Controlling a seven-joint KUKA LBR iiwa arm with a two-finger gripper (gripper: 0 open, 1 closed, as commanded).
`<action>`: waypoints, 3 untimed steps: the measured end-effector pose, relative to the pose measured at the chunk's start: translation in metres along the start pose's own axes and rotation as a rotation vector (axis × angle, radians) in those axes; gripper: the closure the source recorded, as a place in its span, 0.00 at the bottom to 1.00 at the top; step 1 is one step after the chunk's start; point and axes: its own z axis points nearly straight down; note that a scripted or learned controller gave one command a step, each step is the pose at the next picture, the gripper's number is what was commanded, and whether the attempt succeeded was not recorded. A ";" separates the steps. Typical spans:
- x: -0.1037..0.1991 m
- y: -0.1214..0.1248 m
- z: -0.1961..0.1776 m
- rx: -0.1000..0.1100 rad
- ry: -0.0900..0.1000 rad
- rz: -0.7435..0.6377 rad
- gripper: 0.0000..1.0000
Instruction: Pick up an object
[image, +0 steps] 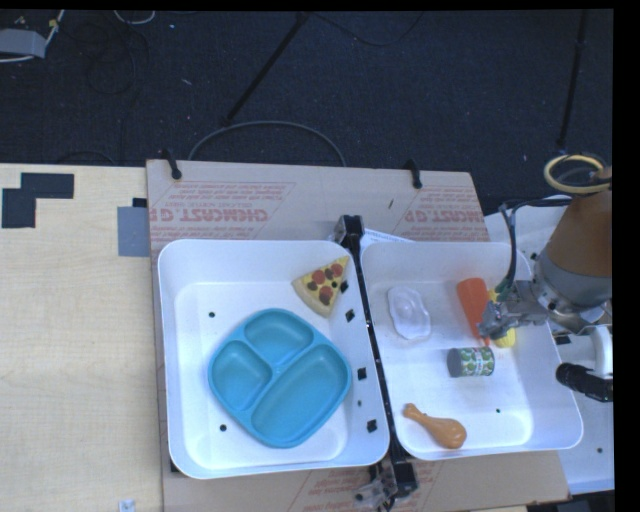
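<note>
Camera view: arm (582, 250) comes in from the right edge, orange band over the grey wrist, tool end angled down and left into the right bin (540, 430). Gripper (497, 322) sits low by the bin's right wall, at the lower end of the orange carrot-like piece (472, 303). Can't tell from this angle how the tool stands or whether anything is clamped in it; the tip is dark and blurred against the objects behind.

Positions relative to the right bin:
- orange piece: upper right area, lying roughly lengthwise, lower end touching or just under the gripper
- small yellow item (505, 338): just below the gripper, mostly hidden
- can (471, 362) with green label: lying on its side, centre-right, just below and left of the gripper
- clear plastic item (409, 312): upper left area, apart from the rest
- toy drumstick (437, 426): near the bottom wall, left of centre

Left bin (180, 300) next door, sharing the centre divider: blue sectioned plate (279, 376) and a pizza slice (323, 284) near its upper right corner.
</note>
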 end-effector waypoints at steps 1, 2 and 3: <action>-0.009 0.001 -0.047 -0.006 -0.002 0.004 1.00; -0.009 0.009 -0.092 -0.007 -0.002 0.001 1.00; -0.009 0.009 -0.122 -0.005 -0.002 0.000 1.00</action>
